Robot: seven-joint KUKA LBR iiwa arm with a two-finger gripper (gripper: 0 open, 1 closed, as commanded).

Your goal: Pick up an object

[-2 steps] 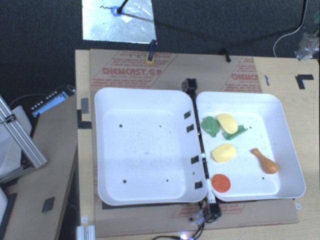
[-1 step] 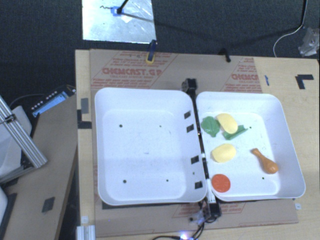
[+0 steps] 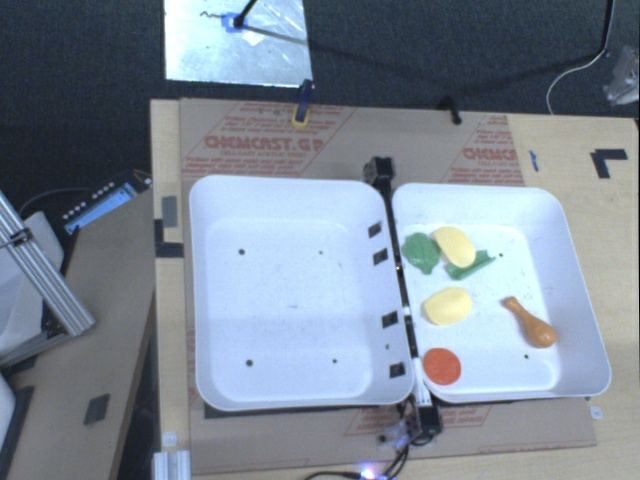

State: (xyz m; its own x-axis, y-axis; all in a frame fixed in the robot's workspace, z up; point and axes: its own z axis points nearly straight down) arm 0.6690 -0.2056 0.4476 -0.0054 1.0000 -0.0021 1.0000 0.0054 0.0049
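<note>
The right bin (image 3: 560, 230) holds several small objects. A yellow lemon-like piece (image 3: 455, 246) lies near its back left, touching a green leafy piece (image 3: 424, 253) that spreads to its left and right. A second yellow piece (image 3: 447, 306) sits below them. A round red-orange piece (image 3: 442, 366) rests near the front left corner. An orange drumstick-shaped piece (image 3: 528, 322) lies toward the right side.
The left bin (image 3: 215, 203) stands beside the right one, joined by a row of black clips (image 3: 385, 288). Both sit on a cardboard-covered bench (image 3: 260, 138). A metal frame (image 3: 40, 278) stands at the far left, and a shiny sheet (image 3: 238, 28) lies behind the bench.
</note>
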